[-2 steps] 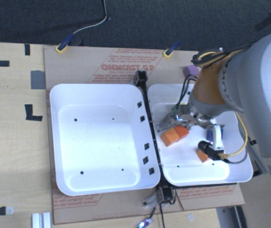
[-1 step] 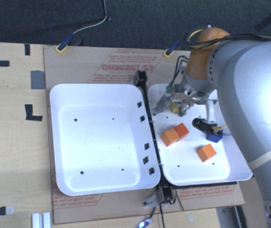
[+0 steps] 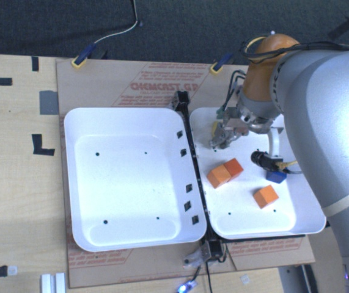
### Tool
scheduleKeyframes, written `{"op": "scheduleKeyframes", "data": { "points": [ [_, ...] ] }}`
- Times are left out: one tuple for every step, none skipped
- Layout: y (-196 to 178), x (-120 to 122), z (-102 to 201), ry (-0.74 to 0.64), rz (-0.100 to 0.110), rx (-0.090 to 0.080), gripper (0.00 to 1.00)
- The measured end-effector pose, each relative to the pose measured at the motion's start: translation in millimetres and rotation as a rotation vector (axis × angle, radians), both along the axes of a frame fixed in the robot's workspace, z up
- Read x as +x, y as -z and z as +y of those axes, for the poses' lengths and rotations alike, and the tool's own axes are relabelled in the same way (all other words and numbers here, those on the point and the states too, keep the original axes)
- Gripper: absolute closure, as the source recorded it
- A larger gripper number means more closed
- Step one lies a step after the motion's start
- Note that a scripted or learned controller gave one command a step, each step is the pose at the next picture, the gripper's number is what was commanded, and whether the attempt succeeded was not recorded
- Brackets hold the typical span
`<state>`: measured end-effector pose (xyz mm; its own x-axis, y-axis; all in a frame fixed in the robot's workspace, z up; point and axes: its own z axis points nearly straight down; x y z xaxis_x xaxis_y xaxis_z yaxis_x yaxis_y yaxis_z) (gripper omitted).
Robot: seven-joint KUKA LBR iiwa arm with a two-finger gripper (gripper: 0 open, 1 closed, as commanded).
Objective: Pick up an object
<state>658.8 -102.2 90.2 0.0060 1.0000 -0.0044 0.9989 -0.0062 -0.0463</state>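
My gripper (image 3: 219, 140) hangs over the upper left part of the right bin (image 3: 247, 227), close to the divider between the bins. Just below it, an orange block (image 3: 225, 172) lies on the bin floor, apart from the gripper. A smaller orange cube (image 3: 266, 196) sits further toward the front right. A small blue block (image 3: 276, 176) lies near the bin's right side, partly under the arm. Nothing shows between the gripper's tips.
The left bin (image 3: 76, 163) stands beside the right one, with a black clip strip (image 3: 189, 163) along their shared edge. The grey arm (image 3: 321, 121) covers the right bin's far right side. Both bins rest on a cardboard sheet (image 3: 156, 84).
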Motion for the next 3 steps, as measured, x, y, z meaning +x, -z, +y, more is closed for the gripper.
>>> {"op": "scheduleKeyframes", "data": {
  "points": [
    [-10, -55, -37, -0.002, -0.042, 0.003, 1.0],
    [-101, 2, 21, -0.015, -0.058, 0.005, 1.0],
    [-93, -118, 53, -0.006, -0.036, 0.007, 1.0]
  ]
}}
